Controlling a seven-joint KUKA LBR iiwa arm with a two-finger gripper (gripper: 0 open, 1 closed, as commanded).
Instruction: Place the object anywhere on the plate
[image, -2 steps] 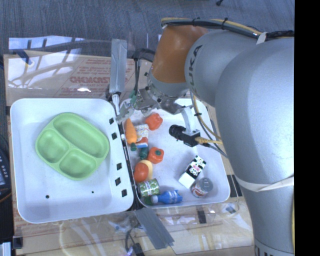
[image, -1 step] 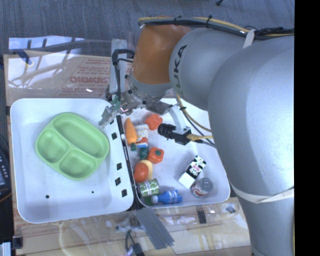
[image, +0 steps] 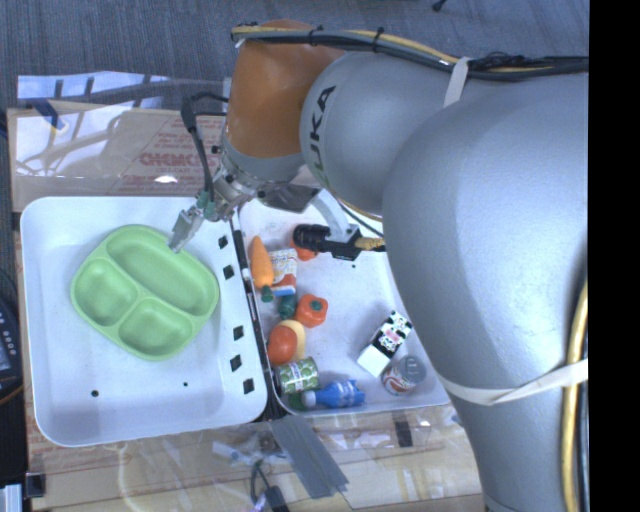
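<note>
1. The green plate, with three compartments, lies flat in the left bin, in its upper half.
2. The gripper is at the upper right rim of the plate, tilted down and to the left. Its tip shows against the rim of the plate's upper compartment.
3. Gripper state: the view does not show whether it is open or closed. Nor can I tell whether it has hold of anything; no item can be made out at the tip.
4. The arm comes in from the right of the plate and covers the upper right part of the right bin.
5. Which item is the task's object cannot be told. All loose items on view lie in the right bin, to the right of the plate and apart from it.
6. Nearest the plate's right edge: a carrot, lying lengthwise just beyond the divider between the bins.
7. Lower right of the plate: a small orange fruit, a red-and-yellow fruit and a green can.
8. Farther to the lower right of the plate: a blue bottle on its side, a black-and-white carton and a red-and-silver can.
</note>
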